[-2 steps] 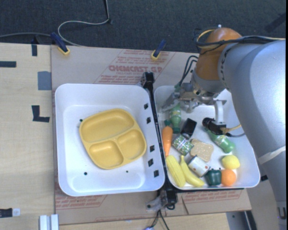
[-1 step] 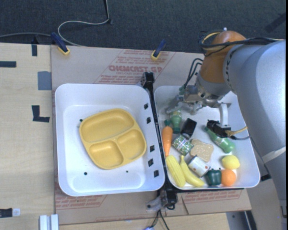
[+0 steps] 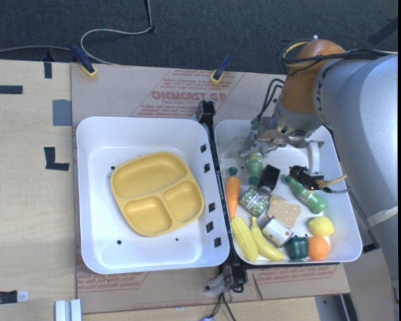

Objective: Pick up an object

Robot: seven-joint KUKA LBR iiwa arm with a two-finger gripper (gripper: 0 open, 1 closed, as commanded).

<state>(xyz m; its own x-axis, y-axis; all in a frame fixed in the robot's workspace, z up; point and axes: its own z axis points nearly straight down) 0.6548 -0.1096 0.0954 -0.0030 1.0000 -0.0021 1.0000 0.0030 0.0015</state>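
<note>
Counting right bin (image 3: 341, 246) | one carrot (image 3: 232, 194), one orange (image 3: 318, 247) (left: one tray (image 3: 157, 192))

The two bins (image 3: 87, 199) were plain white. In the left one lay a yellow tray (image 3: 157, 192). The right one held an orange carrot (image 3: 232, 194), a yellow corn cob (image 3: 244, 238), a yellow banana (image 3: 266, 245), a yellow lemon (image 3: 321, 227), an orange fruit (image 3: 318, 247), a dark green pepper (image 3: 297, 247), a green bottle (image 3: 307, 195) with a red label, a tan cracker (image 3: 284, 211), a black block (image 3: 270, 176) and a green-and-white checked packet (image 3: 254, 201). The arm (image 3: 361, 132) was grey with an orange band (image 3: 304, 89). The tabletop (image 3: 20, 192) was pale wood marked with dark tape; brown cardboard (image 3: 147, 95) with red lettering lay under the bins, pinned by blue-and-yellow clamps (image 3: 84, 61).
</note>
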